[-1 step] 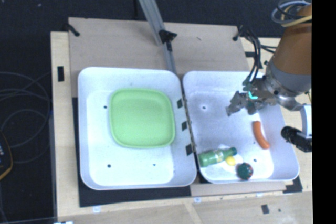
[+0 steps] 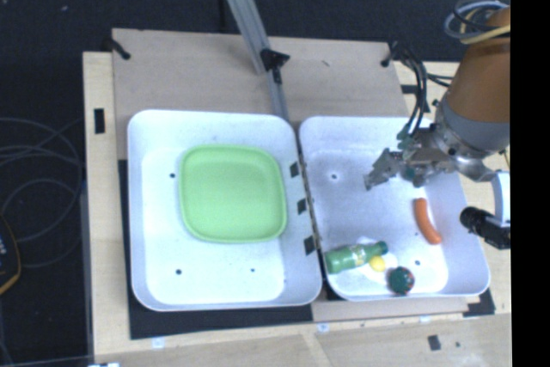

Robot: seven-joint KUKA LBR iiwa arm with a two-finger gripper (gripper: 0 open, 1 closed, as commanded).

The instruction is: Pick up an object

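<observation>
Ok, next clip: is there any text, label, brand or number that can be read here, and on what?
None can be read.
Green plastic bottle with yellow cap in the right white bin: any label is too small and blurred.
Square light-green plate in the left white bin: plain, no marking.

Even overhead light leaves the two white bins point(image 2: 215, 129) bright, nearly washed out, against dark surroundings. Shadows are faint. The whole frame is soft and grainy.

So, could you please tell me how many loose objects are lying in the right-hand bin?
4: an orange sausage at right, and a green bottle, yellow piece and dark green ball along the near edge.
</observation>
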